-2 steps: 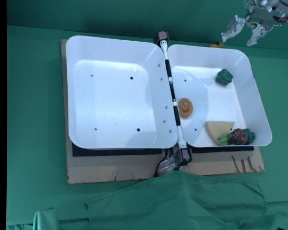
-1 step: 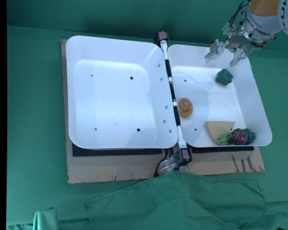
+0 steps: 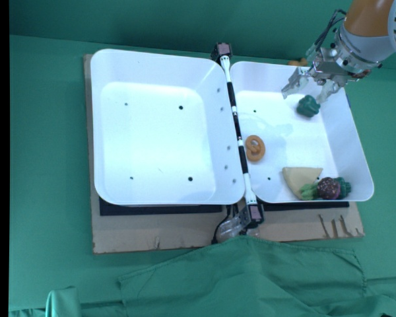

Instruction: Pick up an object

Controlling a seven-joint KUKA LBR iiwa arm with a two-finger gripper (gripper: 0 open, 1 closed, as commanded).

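I position my pincer (image 3: 309,88) with its fingers spread wide and gripping nothing directly above the green object (image 3: 308,105), which lies at the two o'clock area of the right bin (image 3: 356,150), so a straight descent can straddle it.

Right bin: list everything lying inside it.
The right bin holds a dark green toy under the hand, an orange ring, a tan wedge and a dark red berry-like piece with green bits, partly overlapping the wedge.
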